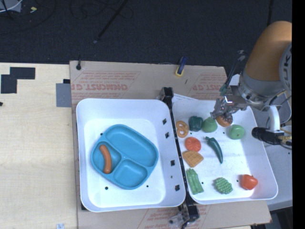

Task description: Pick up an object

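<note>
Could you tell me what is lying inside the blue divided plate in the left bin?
The blue divided plate holds one orange sausage, lying in its left compartment. The other two compartments show bare blue. Nothing covers the plate, so only what is beneath the sausage is hidden.

Bench (33, 142): pale wood-grain top with dark rectangular patches near its left edge. Lying on it: one brown cardboard sheet (124, 80) printed in red lettering. On the cardboard: left white bin (86, 151) and right white bin (264, 161), side by side, touching along a black central joint. A blue-and-yellow clip (180, 67) sits at the cardboard's far edge.
</note>
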